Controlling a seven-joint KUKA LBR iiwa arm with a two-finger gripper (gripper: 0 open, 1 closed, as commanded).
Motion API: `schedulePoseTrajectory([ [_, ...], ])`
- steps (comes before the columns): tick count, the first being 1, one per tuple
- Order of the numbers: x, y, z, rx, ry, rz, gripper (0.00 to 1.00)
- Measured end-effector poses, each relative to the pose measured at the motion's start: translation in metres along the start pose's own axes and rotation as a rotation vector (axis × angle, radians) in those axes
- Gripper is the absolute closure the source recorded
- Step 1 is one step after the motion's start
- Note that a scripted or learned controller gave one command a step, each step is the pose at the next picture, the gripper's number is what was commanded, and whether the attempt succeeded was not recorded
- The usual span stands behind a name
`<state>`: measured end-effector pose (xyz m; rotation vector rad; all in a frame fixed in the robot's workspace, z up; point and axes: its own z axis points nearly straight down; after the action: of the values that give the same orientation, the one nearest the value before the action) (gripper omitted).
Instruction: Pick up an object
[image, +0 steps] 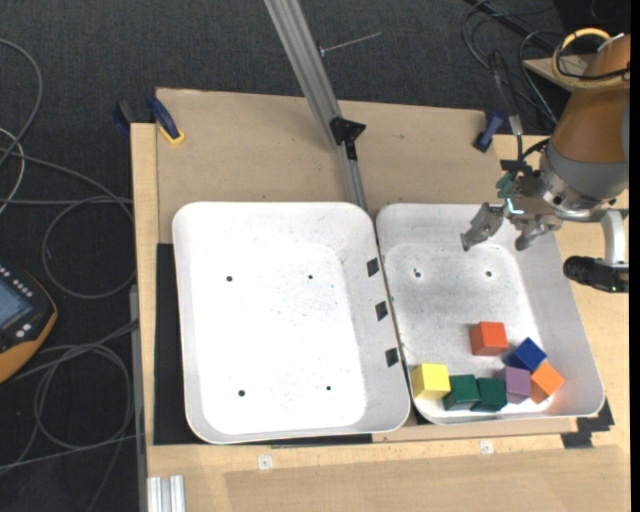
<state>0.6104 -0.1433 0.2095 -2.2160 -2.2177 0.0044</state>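
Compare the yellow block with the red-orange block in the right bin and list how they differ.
The yellow block sits at the bin's near rim, at the left end of the row of blocks; the red-orange block lies farther up the bin floor. The yellow block touches a green block; the red-orange block stands apart from the row. Colour differs too. Both are small cubes of similar size in the right bin.

Pale wooden bench (260, 150) bearing two white bins (270, 320) side by side, seemingly touching.
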Motion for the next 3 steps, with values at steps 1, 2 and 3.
schedulePoseTrajectory([
  [1, 0.000, 0.001, -0.003, -0.004, -0.001, 0.000, 0.00],
  [2, 0.003, -0.006, 0.042, -0.001, -0.001, 0.001, 0.00],
  [3, -0.002, -0.002, 0.102, 0.001, -0.001, 0.001, 0.00],
])
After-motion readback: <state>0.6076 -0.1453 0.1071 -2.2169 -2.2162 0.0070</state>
